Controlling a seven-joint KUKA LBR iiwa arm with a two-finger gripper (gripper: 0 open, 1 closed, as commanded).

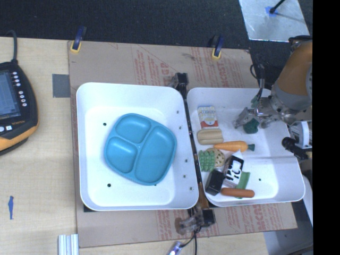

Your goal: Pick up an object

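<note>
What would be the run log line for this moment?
gripper: over right white bin | at small dark green object | grasp: cannot tell | blue divided plate: left bin

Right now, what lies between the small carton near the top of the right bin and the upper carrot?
In the camera view, a tan bread-roll-like piece lies between the carton and the upper carrot, directly below the carton.

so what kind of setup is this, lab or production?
Most likely a robotics lab grasping bench. Two white bins sit on cardboard clamped to the bench, a teach pendant lies alongside, and the right bin holds toy food like a carrot, with the gripper over it.
</note>
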